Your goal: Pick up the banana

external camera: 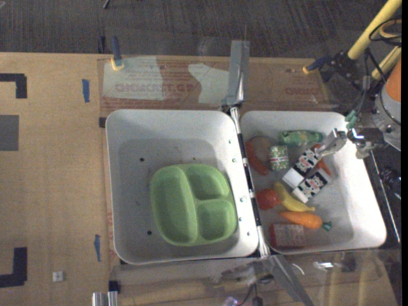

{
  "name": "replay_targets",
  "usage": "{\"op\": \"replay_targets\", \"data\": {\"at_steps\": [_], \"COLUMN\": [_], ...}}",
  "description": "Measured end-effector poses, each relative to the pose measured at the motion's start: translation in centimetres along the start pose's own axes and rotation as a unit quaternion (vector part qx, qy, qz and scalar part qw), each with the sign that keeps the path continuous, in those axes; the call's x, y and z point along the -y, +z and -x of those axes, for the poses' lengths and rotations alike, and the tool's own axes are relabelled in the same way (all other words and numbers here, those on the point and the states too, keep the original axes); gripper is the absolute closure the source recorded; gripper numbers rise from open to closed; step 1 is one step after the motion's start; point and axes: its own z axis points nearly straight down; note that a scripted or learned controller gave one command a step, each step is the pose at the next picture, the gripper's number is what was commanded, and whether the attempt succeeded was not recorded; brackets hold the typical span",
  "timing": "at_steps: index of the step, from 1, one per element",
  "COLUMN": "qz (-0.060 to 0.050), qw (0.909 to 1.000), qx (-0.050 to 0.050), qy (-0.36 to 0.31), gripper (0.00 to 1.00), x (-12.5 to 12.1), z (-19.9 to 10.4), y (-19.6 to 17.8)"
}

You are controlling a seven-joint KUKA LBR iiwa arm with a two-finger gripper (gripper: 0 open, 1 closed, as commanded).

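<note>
The banana (292, 201) is small and yellow. It lies in the right bin (357, 215) near the middle, wedged between a red tomato (268, 198), a black-and-white carton (312, 185) and a carrot (303, 220). My gripper (334, 143) hangs over the bin's upper right part, above and to the right of the banana, close to a second black-and-white carton (305, 164). It is well apart from the banana, and nothing shows in its grasp.
The right bin also holds a green bottle (299, 136), a green can (278, 157), a reddish-orange item (257, 155) and a red packet (290, 234). A green divided plate (193, 203) lies in the left bin (127, 171). A metal divider (245, 171) separates the bins.
</note>
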Motion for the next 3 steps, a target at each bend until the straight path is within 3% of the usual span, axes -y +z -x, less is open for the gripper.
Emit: {"op": "replay_targets", "data": {"at_steps": [1,2,3], "qz": [0.006,0.02,0.034], "qw": [0.9824,0.994,0.9891], "qx": [0.003,0.011,0.017], "qy": [-0.186,-0.106,-0.143], "gripper": [0.0,0.0,0.0], "x": [2.6,0.8,4.1], "z": [-1.5,-3.1,-4.0], "y": [14.7,15.8,15.8]}}
